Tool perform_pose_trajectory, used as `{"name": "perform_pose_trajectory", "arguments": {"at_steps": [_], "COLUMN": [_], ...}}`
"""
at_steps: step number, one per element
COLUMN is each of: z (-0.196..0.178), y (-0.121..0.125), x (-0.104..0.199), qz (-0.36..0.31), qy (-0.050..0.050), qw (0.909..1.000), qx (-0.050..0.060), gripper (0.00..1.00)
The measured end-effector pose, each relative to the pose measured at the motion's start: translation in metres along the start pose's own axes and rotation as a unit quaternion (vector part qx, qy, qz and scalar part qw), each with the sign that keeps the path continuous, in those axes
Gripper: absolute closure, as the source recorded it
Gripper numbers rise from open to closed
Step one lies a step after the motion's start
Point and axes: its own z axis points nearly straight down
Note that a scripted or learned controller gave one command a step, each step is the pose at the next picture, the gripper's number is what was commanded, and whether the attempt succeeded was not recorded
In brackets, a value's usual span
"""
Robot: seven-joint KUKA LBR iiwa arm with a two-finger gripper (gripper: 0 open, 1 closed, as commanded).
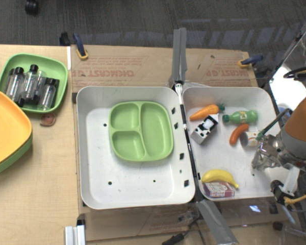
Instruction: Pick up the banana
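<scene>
The yellow banana [220, 176] lies near the front edge of the right bin [265, 98], resting against a small pink box [217, 189] just in front of it. My gripper [263, 156] hangs over the right side of the same bin, roughly a hand's width to the right of the banana and slightly farther back. It is apart from the banana, and nothing shows in its grasp. The arm's orange band [301, 124] sits above it at the view's right edge.
The right bin also holds an orange carrot [204, 112], a black-and-white block [204, 128], a green bottle [240, 117], a reddish sausage shape [238, 133] and a small pale item [252, 138] close to the gripper. A green divided plate [141, 130] lies in the left bin [92, 152].
</scene>
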Motion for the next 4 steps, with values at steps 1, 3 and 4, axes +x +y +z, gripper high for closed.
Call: {"name": "perform_pose_trajectory", "arguments": {"at_steps": [1,3,4], "z": [-0.008,0.0,-0.048], "y": [0.021,0.0,-0.015], "x": [0.004,0.026,0.057], "qz": [-0.01,-0.028,-0.043], "qy": [0.0,0.0,0.0], "qw": [1.0,0.9996,0.9991], "qx": [-0.001,0.0,-0.001], "gripper": [1.0,1.0,1.0]}}
